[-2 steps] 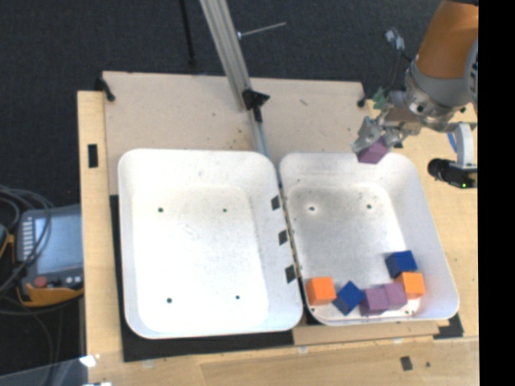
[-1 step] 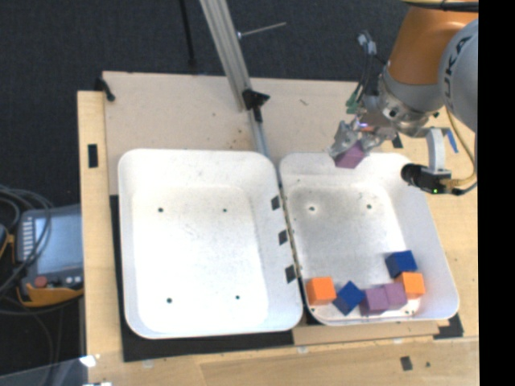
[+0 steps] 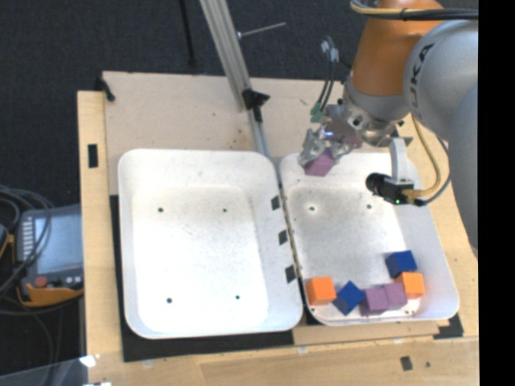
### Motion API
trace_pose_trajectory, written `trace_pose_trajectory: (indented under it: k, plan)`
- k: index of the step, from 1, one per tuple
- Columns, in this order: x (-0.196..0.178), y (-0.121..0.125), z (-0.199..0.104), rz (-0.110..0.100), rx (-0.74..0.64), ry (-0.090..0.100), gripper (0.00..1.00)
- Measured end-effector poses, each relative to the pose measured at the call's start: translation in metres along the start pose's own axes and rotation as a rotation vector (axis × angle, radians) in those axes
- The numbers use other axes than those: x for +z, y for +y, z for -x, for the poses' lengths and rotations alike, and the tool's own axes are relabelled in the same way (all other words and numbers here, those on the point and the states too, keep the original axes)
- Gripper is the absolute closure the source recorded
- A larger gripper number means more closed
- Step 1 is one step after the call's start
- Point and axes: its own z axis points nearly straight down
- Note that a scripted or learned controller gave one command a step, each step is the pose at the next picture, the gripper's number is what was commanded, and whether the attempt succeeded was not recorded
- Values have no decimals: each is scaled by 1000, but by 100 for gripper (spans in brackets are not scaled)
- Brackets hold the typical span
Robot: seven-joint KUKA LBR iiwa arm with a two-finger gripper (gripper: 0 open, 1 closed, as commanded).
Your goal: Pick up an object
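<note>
The gripper (image 3: 324,153) hung over the far edge of the right-hand shallow white plastic bin (image 3: 338,215), close to that bin's far-left corner, and a small purple block (image 3: 320,165) sat clamped between its fingers. The block appeared lifted clear of the bin floor, though the slanted view made the gap hard to judge.

By its look the block was a light, rigid cube of wood or plastic, with flat matte faces that should not slip much. It would not crush or bend, so a firm squeeze across two opposite flat faces suited it best, centred so it could not twist out at a corner. Here it seemed to be caught near its upper part, with most of its body showing below the fingers, so the hold may have been shallow.

Along the near edge of the same bin lay the other pieces: an orange cube (image 3: 321,289), a dark blue cube (image 3: 349,296), a purple block pair (image 3: 383,298), a second orange cube (image 3: 413,283) and a second blue cube (image 3: 400,262). They lay crowded and touching, leaving little room for fingers between them.

The left-hand white bin (image 3: 201,240) stood just beside the right one on the table (image 3: 161,111).
</note>
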Motion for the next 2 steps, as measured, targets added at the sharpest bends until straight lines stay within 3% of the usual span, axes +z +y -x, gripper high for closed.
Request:
trace_pose_trajectory:
  k: [2]
  plan:
    - [-13,-13,-102,4,-1,0,100]
